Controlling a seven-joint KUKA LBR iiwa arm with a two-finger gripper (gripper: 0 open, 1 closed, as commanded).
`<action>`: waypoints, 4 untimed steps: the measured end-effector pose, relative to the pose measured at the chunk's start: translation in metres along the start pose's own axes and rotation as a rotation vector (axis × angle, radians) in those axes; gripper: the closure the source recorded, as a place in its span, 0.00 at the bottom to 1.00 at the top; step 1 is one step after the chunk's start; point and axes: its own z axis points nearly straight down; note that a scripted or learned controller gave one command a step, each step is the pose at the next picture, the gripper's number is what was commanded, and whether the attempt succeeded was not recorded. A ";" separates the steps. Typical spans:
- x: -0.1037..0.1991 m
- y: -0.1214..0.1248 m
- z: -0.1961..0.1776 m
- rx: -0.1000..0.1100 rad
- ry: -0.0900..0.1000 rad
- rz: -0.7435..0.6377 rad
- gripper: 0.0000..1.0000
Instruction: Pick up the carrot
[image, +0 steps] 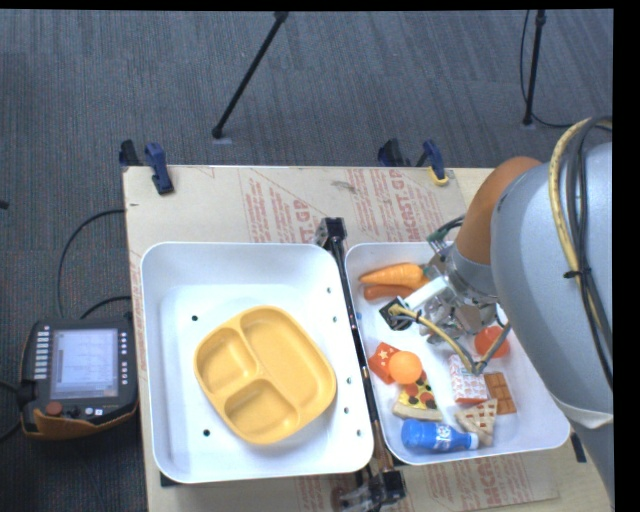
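Carrot (394, 273) lies at the far left corner of the right bin (548, 425), long axis across the bin, its thicker end toward the arm and its narrow end toward the divider. Just beside it, on the near side, sits a second orange, sausage-like piece (385, 292), touching or almost touching it. The gripper (450, 310) hangs low over the bin's middle, just right of the carrot; whether it is wide or narrow cannot be told, since the wrist and its cabling cover it, and nothing is seen held in it. The carrot looks like a light, stiff plastic toy with a smooth, probably slippery skin, so a hold across its thick middle would likely seat best. Nearer the camera lie a round orange ball (405, 367), a pizza slice (416, 402) and a blue bottle (436, 436). The left bin (170, 270) holds a yellow divided plate (264, 374).
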 end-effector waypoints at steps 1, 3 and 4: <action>0.038 0.008 0.009 -0.004 0.003 0.127 1.00; -0.045 -0.114 -0.089 -0.003 0.001 0.028 1.00; -0.075 -0.090 -0.150 -0.004 0.003 0.084 1.00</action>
